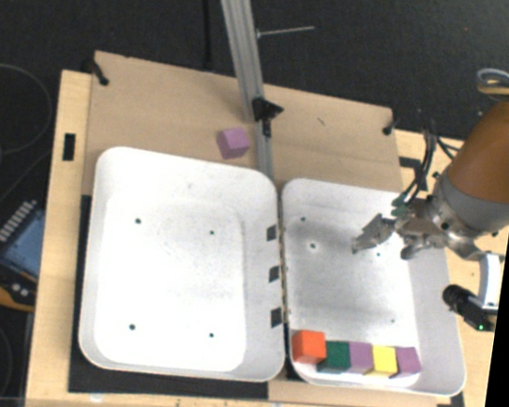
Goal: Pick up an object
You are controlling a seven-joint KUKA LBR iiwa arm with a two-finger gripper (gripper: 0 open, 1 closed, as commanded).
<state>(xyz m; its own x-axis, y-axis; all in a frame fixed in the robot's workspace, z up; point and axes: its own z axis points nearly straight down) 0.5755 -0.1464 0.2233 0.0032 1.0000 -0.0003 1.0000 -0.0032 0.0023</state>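
No text, label, brand or number is showing legibly anywhere on the table point(154, 116) or on the two white bins point(109, 224). The handheld device point(10, 251) lying on the floor beyond the table's left edge is displaying a screen, but its contents are coming through too blurred to read.

arm point(489, 157) cut off at right edge, gripper point(392, 235) blurred

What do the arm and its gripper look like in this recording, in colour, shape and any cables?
The arm enters from the right as a thick rounded body, orange above and grey below toward the wrist. Thin dark cables run down its left side. The gripper is grey metal with two slim fingers that spread out from the wrist. I see no markings on either.
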